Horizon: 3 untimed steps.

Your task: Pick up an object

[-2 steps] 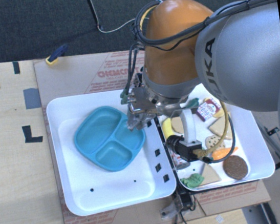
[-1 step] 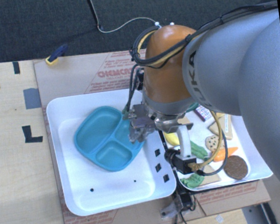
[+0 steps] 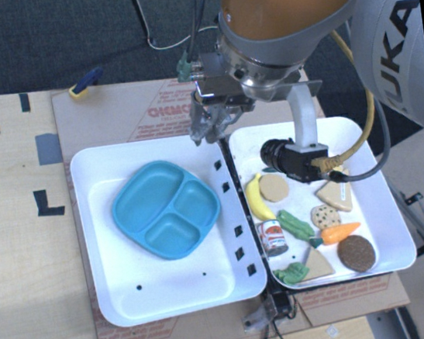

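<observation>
Two bins sit side by side; the tool (image 3: 210,130) hangs over their far shared edge, its opening indiscernible. Approach step: it must descend onto the banana (image 3: 258,200).

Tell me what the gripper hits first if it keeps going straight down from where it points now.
Probably the divider where the two white bins meet, near their far edge. The gripper hangs above it, though depth is hard to judge.
</observation>
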Each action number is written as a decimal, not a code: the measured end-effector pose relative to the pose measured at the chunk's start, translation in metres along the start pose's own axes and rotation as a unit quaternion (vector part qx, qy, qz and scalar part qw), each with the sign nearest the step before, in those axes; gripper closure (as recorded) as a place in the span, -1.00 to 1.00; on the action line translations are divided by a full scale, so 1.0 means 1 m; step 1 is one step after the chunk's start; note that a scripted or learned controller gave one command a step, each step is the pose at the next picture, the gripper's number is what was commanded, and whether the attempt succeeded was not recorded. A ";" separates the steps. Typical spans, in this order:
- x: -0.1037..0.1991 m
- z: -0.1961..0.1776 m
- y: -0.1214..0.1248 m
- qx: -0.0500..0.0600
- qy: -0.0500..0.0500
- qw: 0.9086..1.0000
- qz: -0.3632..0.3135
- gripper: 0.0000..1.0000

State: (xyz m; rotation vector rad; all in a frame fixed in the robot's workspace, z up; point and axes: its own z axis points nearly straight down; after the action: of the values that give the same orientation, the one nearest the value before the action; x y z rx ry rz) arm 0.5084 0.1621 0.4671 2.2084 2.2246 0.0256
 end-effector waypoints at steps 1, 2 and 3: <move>-0.027 0.191 -0.032 0.018 -0.007 1.000 0.005 1.00; -0.060 0.319 -0.019 0.016 -0.006 1.000 0.006 1.00; -0.026 0.364 0.052 0.011 -0.003 1.000 0.002 1.00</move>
State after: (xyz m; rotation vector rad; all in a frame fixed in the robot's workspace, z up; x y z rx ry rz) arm 0.5665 0.1389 0.1043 2.2217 2.2280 -0.0044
